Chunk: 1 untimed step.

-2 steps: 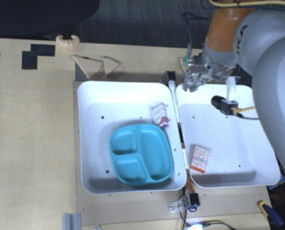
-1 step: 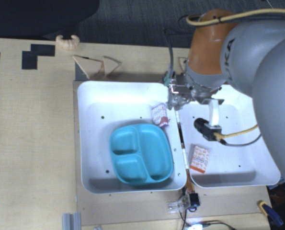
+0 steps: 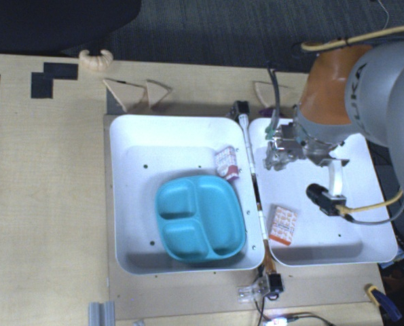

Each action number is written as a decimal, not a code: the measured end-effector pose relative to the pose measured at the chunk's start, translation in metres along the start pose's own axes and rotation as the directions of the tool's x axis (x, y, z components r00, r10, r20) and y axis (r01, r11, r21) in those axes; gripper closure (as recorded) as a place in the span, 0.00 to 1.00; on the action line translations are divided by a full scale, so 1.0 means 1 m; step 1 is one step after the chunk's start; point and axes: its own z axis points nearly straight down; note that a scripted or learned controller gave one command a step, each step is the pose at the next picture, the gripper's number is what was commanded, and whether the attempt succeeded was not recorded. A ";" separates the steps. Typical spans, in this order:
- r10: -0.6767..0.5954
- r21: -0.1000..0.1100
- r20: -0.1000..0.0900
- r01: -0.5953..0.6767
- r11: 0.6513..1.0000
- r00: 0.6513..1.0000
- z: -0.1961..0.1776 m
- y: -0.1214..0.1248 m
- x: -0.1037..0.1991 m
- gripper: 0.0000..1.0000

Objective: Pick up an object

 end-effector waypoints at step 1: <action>-0.003 -0.002 -0.002 0.003 1.000 1.000 -0.006 0.015 0.024 1.00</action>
